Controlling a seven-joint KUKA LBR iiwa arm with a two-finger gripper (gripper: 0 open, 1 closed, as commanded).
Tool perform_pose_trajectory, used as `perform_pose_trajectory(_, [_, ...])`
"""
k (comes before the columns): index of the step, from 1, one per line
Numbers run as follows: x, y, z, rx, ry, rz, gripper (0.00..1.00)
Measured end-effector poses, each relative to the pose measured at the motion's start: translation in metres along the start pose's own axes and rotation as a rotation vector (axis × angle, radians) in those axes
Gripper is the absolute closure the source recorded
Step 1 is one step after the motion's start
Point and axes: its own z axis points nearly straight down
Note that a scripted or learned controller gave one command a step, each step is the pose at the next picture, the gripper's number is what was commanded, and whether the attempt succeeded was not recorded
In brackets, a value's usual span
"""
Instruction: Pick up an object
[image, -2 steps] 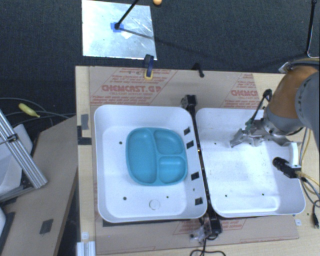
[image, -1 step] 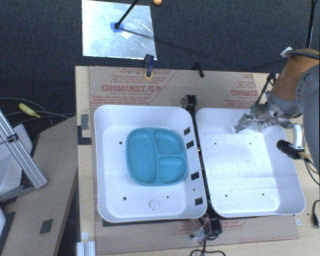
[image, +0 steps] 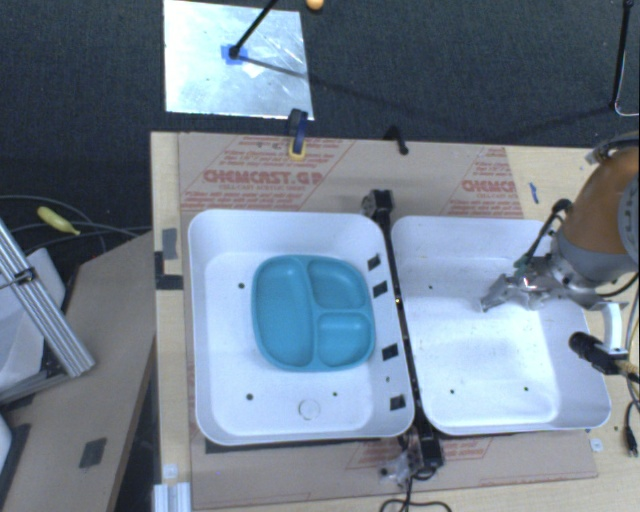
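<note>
A blue plate (image: 310, 312) with three compartments lies flat in the middle of the left bin (image: 225, 395). A small pale round disc (image: 308, 408) rests on that bin's floor near the front wall. My gripper (image: 503, 288) hangs over the right bin (image: 470, 400), toward its back right part and far from the plate. It is open, pointing left, with nothing between its fingers. The grey arm with its orange band (image: 605, 215) comes in from the right edge.
Black clips (image: 380, 290) line the seam between the two bins. Both bins sit on a brown cardboard sheet (image: 260, 175). A metal frame (image: 40, 310) stands at the left, off the bench.
</note>
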Motion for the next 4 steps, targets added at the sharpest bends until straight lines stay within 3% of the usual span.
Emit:
perform_pose_trajectory(1, [0.001, 0.005, -0.012, -0.01, -0.003, -0.005, 1.0])
perform_pose_trajectory(2, [0.1, -0.046, -0.064, -0.004, 0.004, -0.012, 1.0])
perform_pose_trajectory(3, [0.152, -0.086, -0.115, -0.006, 0.002, -0.011, 1.0])
perform_pose_trajectory(4, [0.233, -0.103, -0.191, -0.013, 0.004, -0.016, 1.0])
